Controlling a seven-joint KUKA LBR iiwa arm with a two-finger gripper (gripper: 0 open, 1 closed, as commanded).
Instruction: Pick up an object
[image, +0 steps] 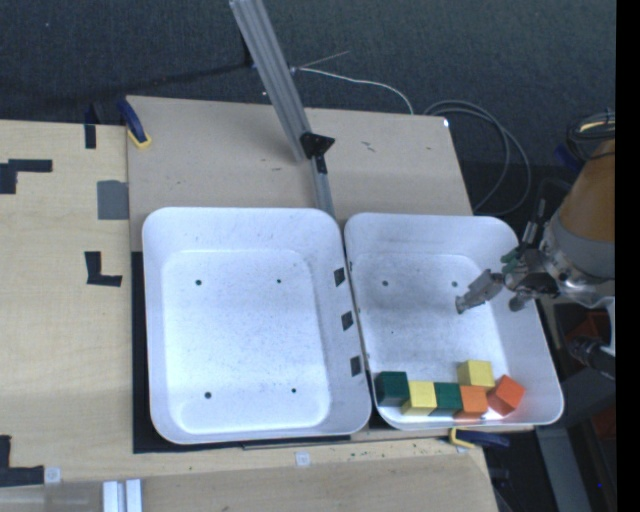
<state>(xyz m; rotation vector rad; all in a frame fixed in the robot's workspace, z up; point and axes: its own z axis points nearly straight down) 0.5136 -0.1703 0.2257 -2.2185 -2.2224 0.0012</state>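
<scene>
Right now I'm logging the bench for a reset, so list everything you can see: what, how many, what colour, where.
shallow white plastic bins: two, white, side by side on the bench.
small blocks: about six, clustered along the right bin's near edge; dark green cube leftmost, yellow cube, green cube, orange cube, yellow cube behind, orange cube rightmost.
grey metal pole: one, slanting from the top.
black tape marks: several, left bench.
claw: one, dark, over the right bin's right side, apart from the blocks.

Green, yellow, orange blocks (447, 392); white bins (170, 240)
</scene>
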